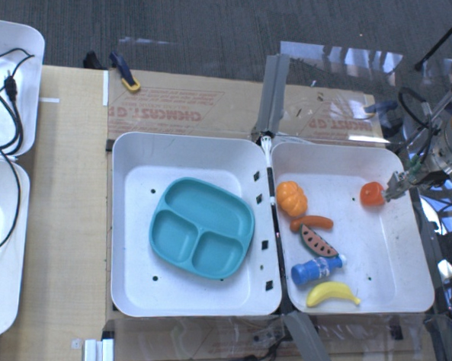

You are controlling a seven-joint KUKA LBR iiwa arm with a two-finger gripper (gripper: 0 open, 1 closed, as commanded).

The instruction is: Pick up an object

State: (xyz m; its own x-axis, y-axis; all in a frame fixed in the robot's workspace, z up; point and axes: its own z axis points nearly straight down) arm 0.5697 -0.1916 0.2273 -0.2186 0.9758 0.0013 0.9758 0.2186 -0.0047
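- Tomato (pixel 372 194), small, round and orange-red with no clear long axis, sits near the right bin's (pixel 402 297) right wall.
- Pincer (pixel 394 187) is just beside it on the right; whether it is apart or together cannot be told.
- Carrot (pixel 312 222), watermelon slice (pixel 317 241), blue bottle (pixel 314 269) and banana (pixel 333 295) lie lower left.
- Teal plate (pixel 201 227) fills the left bin (pixel 124 231).
- Red mirrored print on cardboard (pixel 169 104) is unreadable.

bench (pixel 64 204) | left bin (pixel 120 230) beside right bin (pixel 405 248) | cardboard sheet (pixel 185 105) beneath
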